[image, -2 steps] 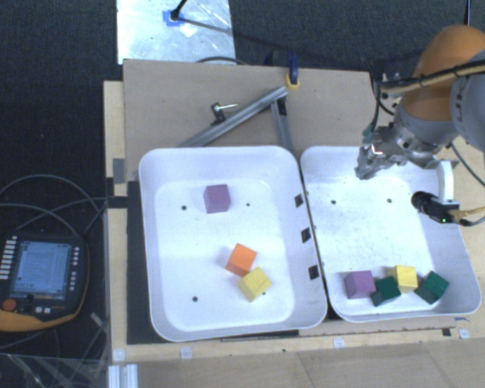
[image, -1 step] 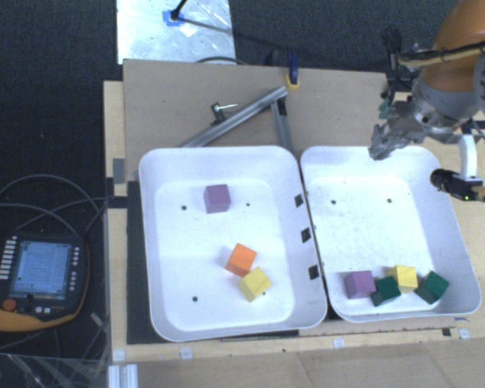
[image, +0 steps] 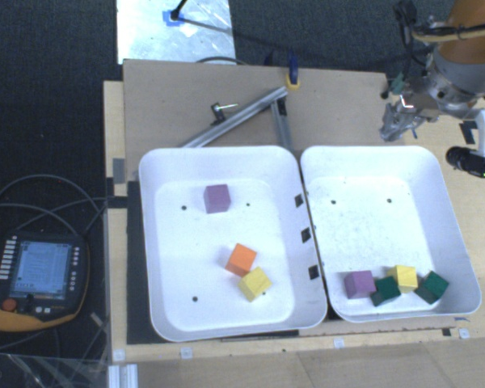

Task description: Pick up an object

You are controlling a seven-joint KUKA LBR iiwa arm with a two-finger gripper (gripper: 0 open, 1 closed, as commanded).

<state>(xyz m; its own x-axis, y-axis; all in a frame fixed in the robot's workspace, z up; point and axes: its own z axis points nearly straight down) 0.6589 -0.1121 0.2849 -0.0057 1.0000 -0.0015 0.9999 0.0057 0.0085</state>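
Pincer (image: 398,124) sits at upper right of the frame, above the far rim of the right-hand shallow white plastic bin (image: 444,186), hanging off the grey arm with the orange band (image: 469,23). Can't tell how far it is open, too small and blurred at that angle. Nothing visible in it.

Step in hand, my read: pre-grasp. No target approached yet, arm well apart from every block.

Near edge of frame first. Right bin, bottom row: purple cube (image: 359,283), dark green cube (image: 385,290) touching or just beside it, small yellow cube (image: 406,277), second dark green cube (image: 432,285) near the corner. Tightly clustered, hard against the near wall.

Left-hand shallow white plastic bin (image: 149,217), lower middle: yellow cube (image: 255,283) just beside orange cube (image: 241,259), corners about touching. Further up, lone purple cube (image: 217,198), well apart from everything.

Behind the bins: slanted grey metal bar (image: 234,118) on the brown board. Handheld control pendant with screen (image: 34,277) at lower left, off the bench.

Next move calls for: choose a target, travel over it, descend with jaws aligned to flat faces. The lone purple cube in the left bin looks the cleanest pick, with free space on all sides. The right bin cluster is closer to the arm, but neighbours and the wall likely block finger clearance.
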